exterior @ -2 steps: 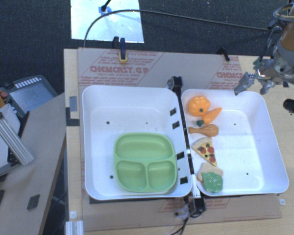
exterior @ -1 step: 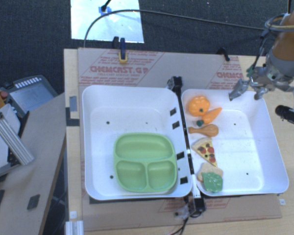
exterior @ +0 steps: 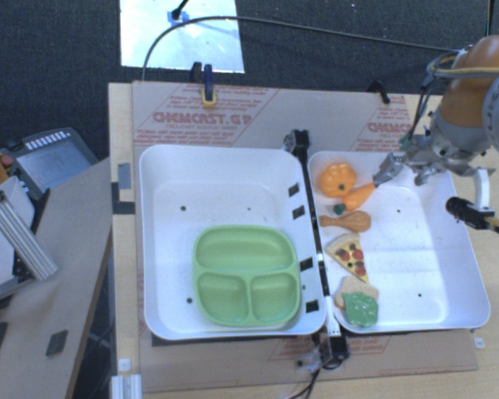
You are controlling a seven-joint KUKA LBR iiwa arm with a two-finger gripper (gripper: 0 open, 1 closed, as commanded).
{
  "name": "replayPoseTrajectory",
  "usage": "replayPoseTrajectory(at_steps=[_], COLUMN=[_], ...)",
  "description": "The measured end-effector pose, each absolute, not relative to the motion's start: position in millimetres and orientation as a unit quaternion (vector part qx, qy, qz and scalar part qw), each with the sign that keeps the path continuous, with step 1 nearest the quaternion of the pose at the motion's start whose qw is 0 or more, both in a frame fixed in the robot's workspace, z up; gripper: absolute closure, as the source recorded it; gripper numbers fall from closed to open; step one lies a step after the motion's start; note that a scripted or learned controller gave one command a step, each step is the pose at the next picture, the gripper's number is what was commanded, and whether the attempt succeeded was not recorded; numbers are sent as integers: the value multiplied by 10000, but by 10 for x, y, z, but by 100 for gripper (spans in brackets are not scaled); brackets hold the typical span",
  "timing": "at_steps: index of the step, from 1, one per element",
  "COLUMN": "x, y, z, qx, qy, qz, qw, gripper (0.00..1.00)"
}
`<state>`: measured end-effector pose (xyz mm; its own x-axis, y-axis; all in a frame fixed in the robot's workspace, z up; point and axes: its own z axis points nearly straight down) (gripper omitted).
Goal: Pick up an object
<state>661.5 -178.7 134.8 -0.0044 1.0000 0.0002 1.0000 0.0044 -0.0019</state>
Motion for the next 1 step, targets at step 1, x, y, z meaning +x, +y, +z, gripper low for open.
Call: replayPoseTrajectory(at_steps=[1], x=[6637], y=[-1790], z=[1500], qx=[-7049], qy=[-7093], qz=[-16], qw=[-27], gripper=[100])
